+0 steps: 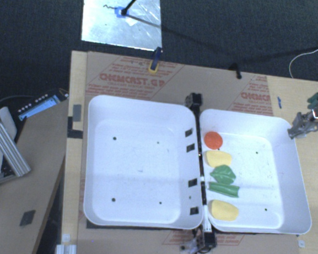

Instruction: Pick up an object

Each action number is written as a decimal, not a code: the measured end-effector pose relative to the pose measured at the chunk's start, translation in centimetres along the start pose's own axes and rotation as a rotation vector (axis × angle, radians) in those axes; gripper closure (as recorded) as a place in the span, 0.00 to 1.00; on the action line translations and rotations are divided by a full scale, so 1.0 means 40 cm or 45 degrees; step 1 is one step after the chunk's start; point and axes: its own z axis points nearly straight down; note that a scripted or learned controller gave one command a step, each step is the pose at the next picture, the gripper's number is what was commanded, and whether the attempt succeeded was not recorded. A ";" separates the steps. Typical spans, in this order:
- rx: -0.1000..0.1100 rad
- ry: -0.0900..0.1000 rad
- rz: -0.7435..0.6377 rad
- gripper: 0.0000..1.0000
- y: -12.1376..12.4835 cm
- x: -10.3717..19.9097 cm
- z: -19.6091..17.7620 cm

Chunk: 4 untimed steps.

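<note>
Hovering at the right bin's [294,163] far right corner, jaws [301,128] too blurry to call open or closed, with the orange round piece [213,139] and yellow and green bits lined up along the left wall, well away leftward.

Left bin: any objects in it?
No. The left bin shows bare white floor; the orange, yellow and green pieces lie in the right bin.

You get even, soft overhead light, white bins [144,108] bright w/ no blown-out glare, faint shadows under bin rims, foil sheet [123,15] top left throws patchy shine, slight softness overall, claw [303,126] at right edge blurry
</note>
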 end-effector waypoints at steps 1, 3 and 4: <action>-0.038 -0.013 0.004 1.00 0.035 -0.004 -0.311; -0.024 -0.007 0.004 1.00 -0.167 0.112 -0.398; -0.024 -0.012 0.017 1.00 -0.108 -0.082 -0.454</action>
